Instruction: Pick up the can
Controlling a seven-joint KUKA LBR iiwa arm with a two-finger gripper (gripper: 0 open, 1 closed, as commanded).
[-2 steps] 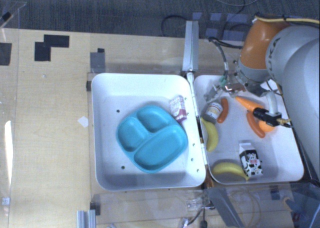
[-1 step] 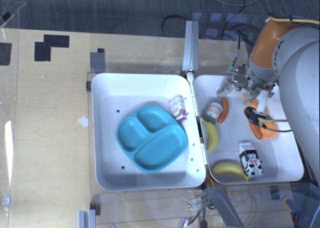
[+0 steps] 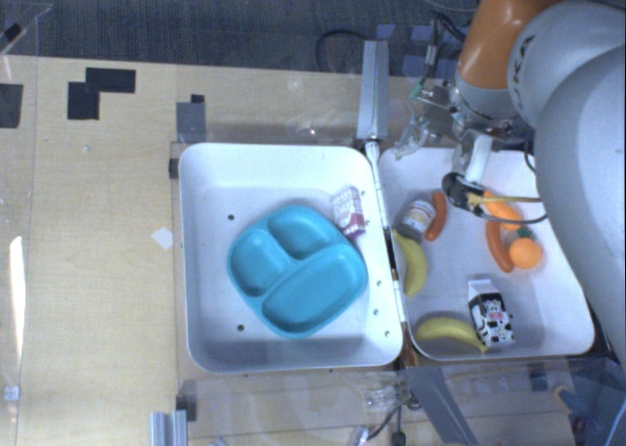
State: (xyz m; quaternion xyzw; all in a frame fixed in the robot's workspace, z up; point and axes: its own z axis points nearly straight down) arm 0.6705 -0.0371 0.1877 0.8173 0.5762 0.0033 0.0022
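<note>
Two white bins side by side, sharing a middle wall.

Near edge: left bin [image 3: 210, 336] has a bare floor strip along its near wall. Right bin [image 3: 460, 283]: a banana [image 3: 447, 333] lies along the near wall, with a black-and-white carton [image 3: 491, 320] just beside its right end. Little free room at that edge.

Middle: the blue divided plate [image 3: 298, 273] takes up most of the left bin's floor, with open floor to its left and beyond it. A small white-and-red packet [image 3: 349, 211] sits at the plate's far right corner, close to the middle wall. In the right bin a second banana [image 3: 414, 265] lies along the middle wall. The centre floor is bare. An orange [image 3: 526, 254] touches a reddish stick-shaped piece [image 3: 499, 246] toward the right wall.

Can [image 3: 419, 216]: right bin, left side, near the middle wall, just beyond the tip of the second banana. A red sausage [image 3: 437, 216] lies against its right side. Hemmed in on three sides; upright or tilted cannot be told.

Far: gripper [image 3: 423, 136] hangs over the right bin's far left corner, beside the far end of the middle wall. Open or closed: cannot tell. Nothing is seen held in it. The can lies on the near side of the gripper, almost in line with it, clearly apart and not touching.
</note>
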